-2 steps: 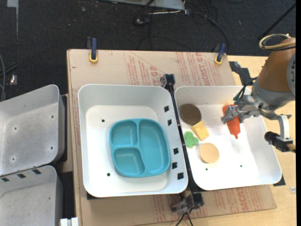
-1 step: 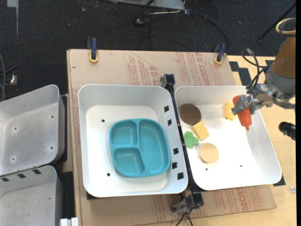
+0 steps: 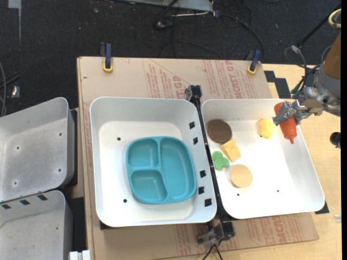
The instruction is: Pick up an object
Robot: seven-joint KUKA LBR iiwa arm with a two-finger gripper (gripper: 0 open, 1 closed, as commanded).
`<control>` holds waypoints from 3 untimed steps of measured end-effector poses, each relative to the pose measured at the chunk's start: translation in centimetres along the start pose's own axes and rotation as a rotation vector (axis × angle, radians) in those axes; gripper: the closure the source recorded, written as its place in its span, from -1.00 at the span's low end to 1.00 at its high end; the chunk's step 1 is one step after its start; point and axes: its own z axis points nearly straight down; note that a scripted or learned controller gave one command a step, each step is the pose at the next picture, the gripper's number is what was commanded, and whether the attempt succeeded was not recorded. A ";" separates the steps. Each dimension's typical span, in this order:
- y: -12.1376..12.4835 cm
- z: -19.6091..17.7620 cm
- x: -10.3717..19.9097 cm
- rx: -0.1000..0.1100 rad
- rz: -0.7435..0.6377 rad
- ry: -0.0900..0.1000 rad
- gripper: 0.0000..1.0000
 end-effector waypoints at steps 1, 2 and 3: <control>-0.2 -0.7 5.5 0.005 -0.005 0.003 1.00; 0.8 0.5 10.8 0.006 -0.004 0.003 1.00; 2.1 0.8 15.8 0.004 -0.005 0.002 1.00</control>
